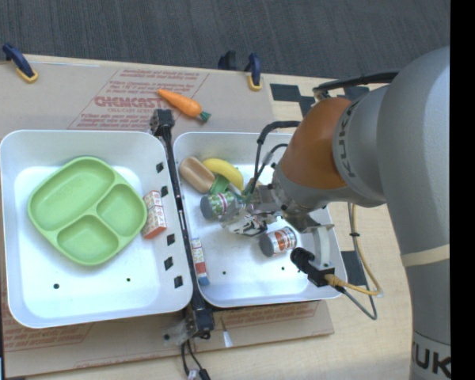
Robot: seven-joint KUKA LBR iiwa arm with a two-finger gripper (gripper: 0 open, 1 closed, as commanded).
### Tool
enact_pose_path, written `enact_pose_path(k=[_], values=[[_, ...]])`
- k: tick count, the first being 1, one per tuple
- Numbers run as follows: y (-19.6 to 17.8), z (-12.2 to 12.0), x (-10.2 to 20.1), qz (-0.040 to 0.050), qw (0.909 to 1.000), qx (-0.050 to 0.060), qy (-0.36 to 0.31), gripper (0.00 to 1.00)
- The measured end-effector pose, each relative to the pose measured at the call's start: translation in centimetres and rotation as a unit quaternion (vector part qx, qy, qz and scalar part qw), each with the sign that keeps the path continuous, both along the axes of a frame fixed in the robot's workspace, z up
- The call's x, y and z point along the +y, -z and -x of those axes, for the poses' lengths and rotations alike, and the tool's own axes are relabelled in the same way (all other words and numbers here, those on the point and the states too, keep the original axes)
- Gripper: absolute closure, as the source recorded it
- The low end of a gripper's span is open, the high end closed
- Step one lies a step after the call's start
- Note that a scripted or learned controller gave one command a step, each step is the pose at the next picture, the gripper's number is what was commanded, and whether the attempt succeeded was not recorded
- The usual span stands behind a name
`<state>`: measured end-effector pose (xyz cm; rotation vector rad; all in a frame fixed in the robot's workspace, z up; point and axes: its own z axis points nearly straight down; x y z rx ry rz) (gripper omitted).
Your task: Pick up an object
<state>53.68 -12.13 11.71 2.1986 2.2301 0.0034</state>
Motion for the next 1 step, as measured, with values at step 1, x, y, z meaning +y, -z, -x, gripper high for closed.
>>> enact_pose_path(k=[1], values=[[-7.92, 4.23, 4.46, -0.0024, 1.0, 0.005, 0.003, 1.0]])
